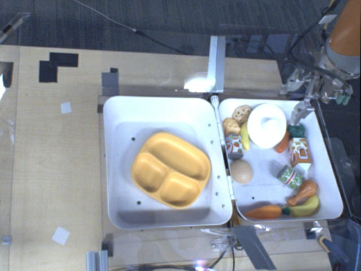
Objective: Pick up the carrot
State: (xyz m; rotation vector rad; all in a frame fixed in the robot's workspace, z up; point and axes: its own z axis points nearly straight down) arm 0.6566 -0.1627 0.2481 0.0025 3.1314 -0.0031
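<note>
Overhead, jaws (299, 113) at right bin's (333, 168) top edge, carrot (263, 212) well apart.

The wooden bench (56, 168) bears two white bins (121, 117) side by side.

White plate (267, 125) hides most of 1 orange item (282, 146).
</note>
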